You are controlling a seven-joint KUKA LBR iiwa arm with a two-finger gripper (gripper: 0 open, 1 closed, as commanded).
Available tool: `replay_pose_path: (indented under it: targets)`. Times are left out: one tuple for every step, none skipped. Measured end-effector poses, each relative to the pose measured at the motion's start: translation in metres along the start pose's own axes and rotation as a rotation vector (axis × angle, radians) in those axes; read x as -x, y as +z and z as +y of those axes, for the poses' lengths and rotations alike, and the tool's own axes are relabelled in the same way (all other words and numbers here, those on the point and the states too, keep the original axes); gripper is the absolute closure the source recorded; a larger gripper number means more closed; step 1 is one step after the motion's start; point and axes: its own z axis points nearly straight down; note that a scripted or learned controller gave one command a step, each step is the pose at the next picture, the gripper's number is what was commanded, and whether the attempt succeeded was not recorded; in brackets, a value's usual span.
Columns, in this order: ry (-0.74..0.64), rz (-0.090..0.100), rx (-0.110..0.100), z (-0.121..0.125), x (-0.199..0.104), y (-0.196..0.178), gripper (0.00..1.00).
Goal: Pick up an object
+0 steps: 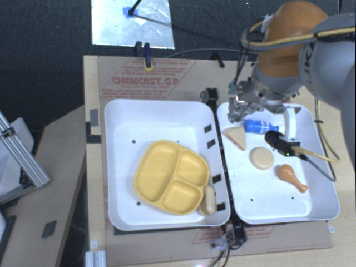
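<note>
Blue bottle (257, 127) lies just beside end effector (238, 111).

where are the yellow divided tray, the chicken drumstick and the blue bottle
yellow divided tray (172, 177), camera view, on its centre ridge
chicken drumstick (288, 174), camera view, on its meaty end
blue bottle (257, 127), camera view, on its body

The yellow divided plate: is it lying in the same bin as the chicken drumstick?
No, the yellow divided plate lies in the left bin, the chicken drumstick in the right bin.
</note>
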Motion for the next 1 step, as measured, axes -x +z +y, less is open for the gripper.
replay_pose_path:
  targets:
    - [-0.001,0.000,0.001,-0.0100,-0.0558,-0.0018,1.00]
